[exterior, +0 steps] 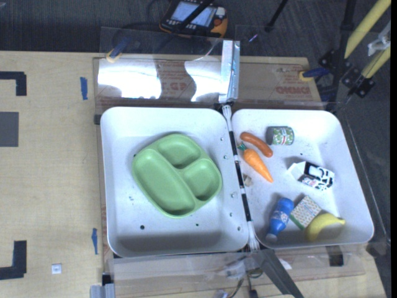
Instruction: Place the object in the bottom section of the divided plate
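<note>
A green divided plate (175,174) lies in the left white bin (124,228), with one large section toward the lower left and two smaller ones at the upper right. All three sections hold nothing. In the right bin (353,166) lie a carrot (257,165), a hot dog (256,144), a small green can (280,135), a black-and-white carton (314,175), a blue bottle (280,216), a small patterned box (305,212) and a yellow banana (324,225).
A raised divider (238,179) separates the two bins. A clear panel and a metal post (229,70) stand behind them. A handheld pendant (193,16) lies beyond the bench at the back. Tripod legs and a yellow bar (369,14) are at the upper right.
</note>
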`<action>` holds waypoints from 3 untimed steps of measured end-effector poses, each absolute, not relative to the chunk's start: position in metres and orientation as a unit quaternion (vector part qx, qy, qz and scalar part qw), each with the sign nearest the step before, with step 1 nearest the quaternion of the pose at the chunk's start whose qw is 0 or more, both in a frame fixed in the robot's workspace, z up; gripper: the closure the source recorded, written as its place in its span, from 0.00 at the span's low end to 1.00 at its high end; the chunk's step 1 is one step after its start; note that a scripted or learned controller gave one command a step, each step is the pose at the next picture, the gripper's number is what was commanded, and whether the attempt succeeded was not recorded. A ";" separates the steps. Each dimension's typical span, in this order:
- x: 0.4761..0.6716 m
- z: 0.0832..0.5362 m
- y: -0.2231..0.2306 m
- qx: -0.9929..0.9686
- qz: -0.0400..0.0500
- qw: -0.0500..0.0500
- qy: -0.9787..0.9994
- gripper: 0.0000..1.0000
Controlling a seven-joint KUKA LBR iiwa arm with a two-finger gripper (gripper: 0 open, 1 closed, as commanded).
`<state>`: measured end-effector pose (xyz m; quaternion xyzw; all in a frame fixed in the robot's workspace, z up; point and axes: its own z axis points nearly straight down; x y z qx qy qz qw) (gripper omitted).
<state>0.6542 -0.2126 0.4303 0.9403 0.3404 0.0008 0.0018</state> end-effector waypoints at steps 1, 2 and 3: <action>0.662 0.434 -0.218 0.974 0.001 0.001 0.226 0.00; 0.659 0.435 -0.223 0.995 0.001 0.001 0.102 0.00; 0.661 0.435 -0.222 0.995 0.001 0.001 0.102 0.00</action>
